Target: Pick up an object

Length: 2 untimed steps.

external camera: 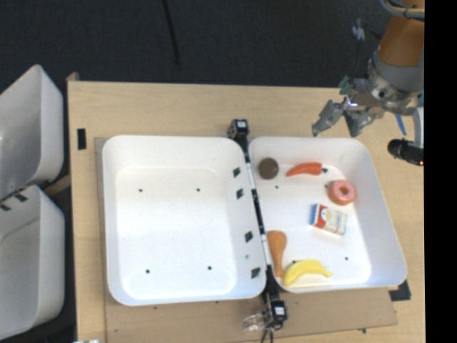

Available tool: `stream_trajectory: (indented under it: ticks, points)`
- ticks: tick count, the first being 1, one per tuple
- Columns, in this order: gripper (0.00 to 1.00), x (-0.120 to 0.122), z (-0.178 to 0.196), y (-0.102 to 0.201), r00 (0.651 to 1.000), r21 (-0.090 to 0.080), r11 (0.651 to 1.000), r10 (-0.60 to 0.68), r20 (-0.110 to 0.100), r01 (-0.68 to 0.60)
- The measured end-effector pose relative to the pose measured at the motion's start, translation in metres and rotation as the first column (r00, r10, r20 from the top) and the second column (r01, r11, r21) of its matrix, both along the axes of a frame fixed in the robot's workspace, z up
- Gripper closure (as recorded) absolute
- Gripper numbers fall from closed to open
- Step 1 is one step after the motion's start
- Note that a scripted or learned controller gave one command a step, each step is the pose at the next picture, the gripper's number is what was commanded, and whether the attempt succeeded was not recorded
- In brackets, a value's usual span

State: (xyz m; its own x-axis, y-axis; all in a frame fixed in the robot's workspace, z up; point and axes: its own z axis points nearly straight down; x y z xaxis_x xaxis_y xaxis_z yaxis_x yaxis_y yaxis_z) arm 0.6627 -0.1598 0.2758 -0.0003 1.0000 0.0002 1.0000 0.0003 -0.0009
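Grey gripper [341,118] poised above the far rim of the right bin [385,249], fingers spread wide, nothing between them. Approach step, by the look of it; nothing picked yet. Nearest candidates: red pepper [304,168] and pink doughnut [341,192] on the bin floor. Next: centre over one, descend, close

Even, diffuse overhead lighting; the two white bins [171,145] render bright, near overexposed, with faint soft shadows along their inner walls. The floor beyond the bench [178,106] falls to near black. Overall focus is soft, with low resolution and mild grain.
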Motion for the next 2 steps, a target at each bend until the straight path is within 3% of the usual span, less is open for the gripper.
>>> stream_trajectory:
  ticks: [1,2]
  points:
    - [0.00,-0.039,0.122,0.054,1.000,-0.001,1.000,0.007,0.012,-0.007]
    - [0.00,0.002,0.267,0.087,1.000,-0.004,1.000,0.006,0.019,-0.006]
